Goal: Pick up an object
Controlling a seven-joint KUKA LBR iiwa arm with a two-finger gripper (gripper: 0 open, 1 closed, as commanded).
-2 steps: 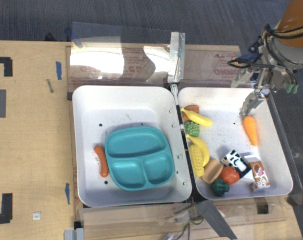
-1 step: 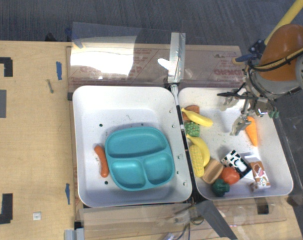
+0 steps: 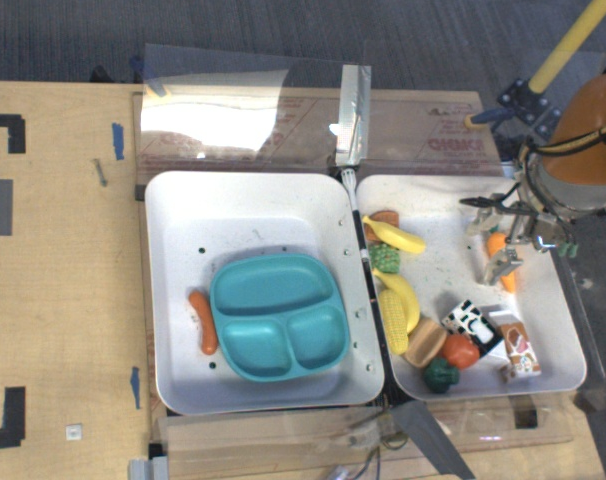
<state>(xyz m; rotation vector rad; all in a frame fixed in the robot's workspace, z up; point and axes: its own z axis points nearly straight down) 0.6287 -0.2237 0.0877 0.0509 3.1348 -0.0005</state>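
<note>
While the gripper (image 3: 510,240) hangs low over the right bin (image 3: 568,368), an orange toy (image 3: 502,264) sits right at its fingertips. I cannot tell if it is gripped, so the pick step looks half done. Next it should lift straight up. The arm (image 3: 581,158) reaches in from behind, wrist pointing down.

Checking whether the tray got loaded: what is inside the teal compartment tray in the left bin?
The teal plastic compartment tray shows three bare sections, nothing in them. An orange toy sausage lies beside it on the white left bin floor. Whatever lies under the tray is covered.
</note>
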